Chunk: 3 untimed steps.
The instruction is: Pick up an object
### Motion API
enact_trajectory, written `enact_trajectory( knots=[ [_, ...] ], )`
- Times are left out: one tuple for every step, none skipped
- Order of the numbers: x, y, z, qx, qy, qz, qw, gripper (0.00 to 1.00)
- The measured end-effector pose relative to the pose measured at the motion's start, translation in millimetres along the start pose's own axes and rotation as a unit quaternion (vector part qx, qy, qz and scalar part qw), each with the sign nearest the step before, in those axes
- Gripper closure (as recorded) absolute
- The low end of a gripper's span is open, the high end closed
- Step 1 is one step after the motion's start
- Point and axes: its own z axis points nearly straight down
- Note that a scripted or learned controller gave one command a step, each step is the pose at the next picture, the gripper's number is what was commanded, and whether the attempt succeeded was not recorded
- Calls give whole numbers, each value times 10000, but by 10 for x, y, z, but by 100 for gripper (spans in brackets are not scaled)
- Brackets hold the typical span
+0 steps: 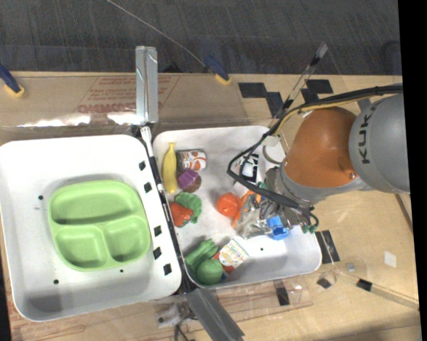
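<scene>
arm point(343, 153) reaching into right bin point(292, 259), gripper point(259, 215) low beside orange toy point(229, 203) and blue item point(277, 227), finger state unclear, green tray point(97, 225) in left bin point(20, 216)

- The left bin point(20, 216) has a green tray point(99, 224) in its middle. There is open white floor all around the tray.
- The right bin point(219, 140) is crowded along its left side: a banana point(170, 169), a small can point(192, 159), a purple piece point(189, 180), a red and green toy point(184, 209).
- Green toys point(204, 261) and a small carton point(234, 253) block its near left corner.
- The arm point(329, 154) and its end effector point(264, 217) cover the right side, next to an orange toy point(229, 203).
- A bare strip runs down the middle, and the near right floor is bare.
</scene>
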Motion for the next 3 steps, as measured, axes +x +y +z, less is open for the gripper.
enact_trajectory(
  knots=[
    [-29,21,-111,0,-20,-32,10000,100],
    [-27,22,-107,-2,-17,-32,10000,0],
    [6,-94,-7,3,-13,-910,9959,0]
  ],
)
